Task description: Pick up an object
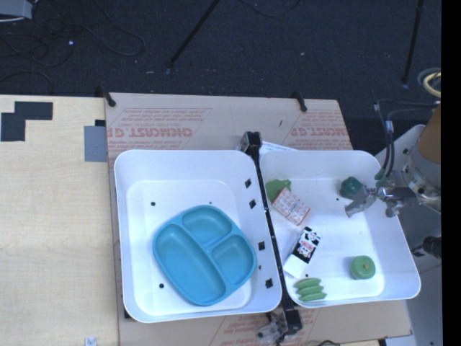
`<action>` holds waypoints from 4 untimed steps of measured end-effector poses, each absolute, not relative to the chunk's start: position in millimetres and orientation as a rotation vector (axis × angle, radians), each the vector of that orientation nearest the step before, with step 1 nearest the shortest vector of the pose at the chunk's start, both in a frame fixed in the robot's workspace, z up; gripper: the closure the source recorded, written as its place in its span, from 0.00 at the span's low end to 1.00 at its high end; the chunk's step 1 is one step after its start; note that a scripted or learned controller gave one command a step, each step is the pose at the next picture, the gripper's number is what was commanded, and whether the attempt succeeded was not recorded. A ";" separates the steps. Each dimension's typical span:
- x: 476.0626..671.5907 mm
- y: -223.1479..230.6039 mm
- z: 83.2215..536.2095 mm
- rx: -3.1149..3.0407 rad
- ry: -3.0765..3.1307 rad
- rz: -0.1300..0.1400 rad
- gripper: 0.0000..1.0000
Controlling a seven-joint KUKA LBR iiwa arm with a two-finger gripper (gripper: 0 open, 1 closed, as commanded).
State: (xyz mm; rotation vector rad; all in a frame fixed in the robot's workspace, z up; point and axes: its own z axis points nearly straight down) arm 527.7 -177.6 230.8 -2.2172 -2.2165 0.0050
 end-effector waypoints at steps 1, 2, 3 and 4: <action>535.6 -170.2 177.6 -2.218 -2.216 0.004 0.00; 541.0 -169.5 132.8 -2.219 -2.216 0.004 0.00; 540.8 -170.7 144.7 -2.224 -2.212 0.004 1.00; 551.5 -172.7 198.7 -2.221 -2.225 -0.002 1.00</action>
